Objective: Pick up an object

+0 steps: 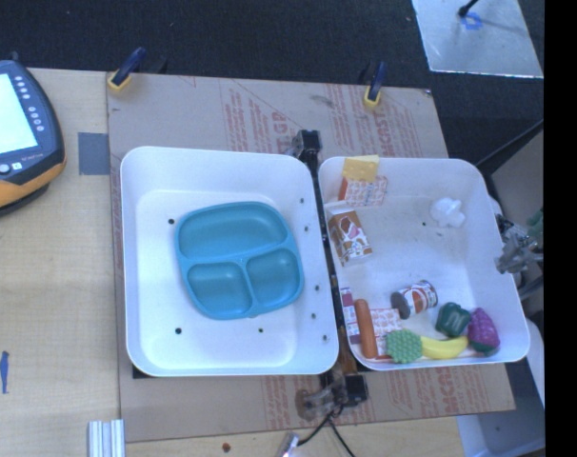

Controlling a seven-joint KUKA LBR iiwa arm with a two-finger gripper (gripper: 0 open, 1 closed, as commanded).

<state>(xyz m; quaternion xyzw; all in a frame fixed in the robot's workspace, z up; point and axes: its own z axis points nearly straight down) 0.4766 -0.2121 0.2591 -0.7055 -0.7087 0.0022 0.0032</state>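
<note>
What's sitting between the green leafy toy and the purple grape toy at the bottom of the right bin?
In the camera view, a yellow banana lies between the green leafy toy and the purple grape toy, with a dark green pepper just above it.

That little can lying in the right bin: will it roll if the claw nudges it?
Probably. The can lies on its side on the bin's smooth white floor, so a sideways nudge should roll it. The green pepper close by might stop it. It looks like a small toy, likely light.

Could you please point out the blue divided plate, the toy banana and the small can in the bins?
blue divided plate (239, 259): camera view, on the ridge between its compartments.
toy banana (444, 347): camera view, mid-length of its yellow body.
small can (419, 298): camera view, on its labelled side.
</note>
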